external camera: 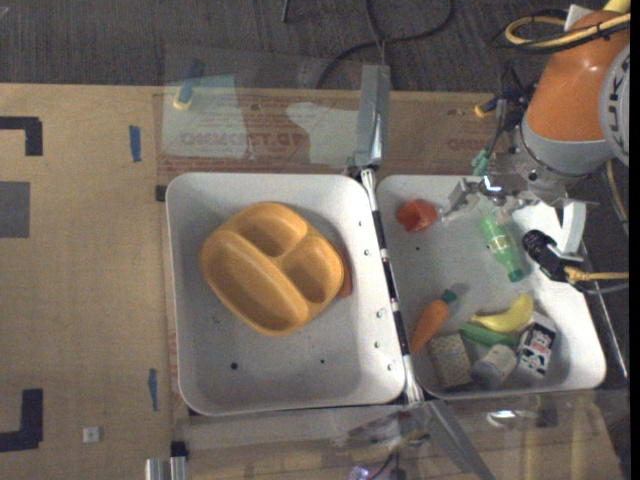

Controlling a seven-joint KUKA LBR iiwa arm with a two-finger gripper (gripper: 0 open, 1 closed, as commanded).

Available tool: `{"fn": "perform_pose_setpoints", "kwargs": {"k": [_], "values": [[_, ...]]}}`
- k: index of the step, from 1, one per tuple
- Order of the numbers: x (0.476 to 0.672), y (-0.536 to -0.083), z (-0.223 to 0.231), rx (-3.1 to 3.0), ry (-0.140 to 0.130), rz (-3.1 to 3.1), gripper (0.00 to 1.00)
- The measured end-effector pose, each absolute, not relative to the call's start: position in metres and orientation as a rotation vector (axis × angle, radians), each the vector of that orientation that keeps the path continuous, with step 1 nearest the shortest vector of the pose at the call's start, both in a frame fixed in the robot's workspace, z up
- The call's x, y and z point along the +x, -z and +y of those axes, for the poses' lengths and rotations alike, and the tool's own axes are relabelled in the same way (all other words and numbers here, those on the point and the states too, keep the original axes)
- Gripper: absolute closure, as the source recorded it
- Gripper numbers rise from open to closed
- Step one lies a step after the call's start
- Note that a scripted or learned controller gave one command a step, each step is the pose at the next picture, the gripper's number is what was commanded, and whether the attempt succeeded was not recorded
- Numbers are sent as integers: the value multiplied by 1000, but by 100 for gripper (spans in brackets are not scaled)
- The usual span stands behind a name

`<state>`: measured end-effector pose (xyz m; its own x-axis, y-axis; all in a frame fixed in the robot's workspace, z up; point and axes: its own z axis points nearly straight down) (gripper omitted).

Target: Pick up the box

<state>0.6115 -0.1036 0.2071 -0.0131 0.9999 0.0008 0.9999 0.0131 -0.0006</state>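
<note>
- The gripper [487, 190] hangs over the right bin's [590, 368] far edge; I cannot tell its state
- The box [537, 349] lies well below it, just beside the banana [507, 316]

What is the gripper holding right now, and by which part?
Nothing visible. The gripper hangs over the right bin, above the green bottle; the box lies untouched.

A: Describe the bench surface.
B: Tan board [80, 298]; black markings [22, 133] at 9 o'clock, blue tape [135, 143] nearby.
A: Beyond it?
B: Dark grey floor [150, 18] at 12 o'clock, crossed by black cable [405, 13].
</note>
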Motion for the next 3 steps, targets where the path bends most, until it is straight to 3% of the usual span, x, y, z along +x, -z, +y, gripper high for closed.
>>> {"fn": "perform_pose_setpoints", "kwargs": {"k": [1,2,3], "values": [[594,-96,-92,-2233,3,-2213,0],[663,-110,-151,-2202,2,-2245,0],[663,-110,-150,-2200,2,-2246,0]]}}
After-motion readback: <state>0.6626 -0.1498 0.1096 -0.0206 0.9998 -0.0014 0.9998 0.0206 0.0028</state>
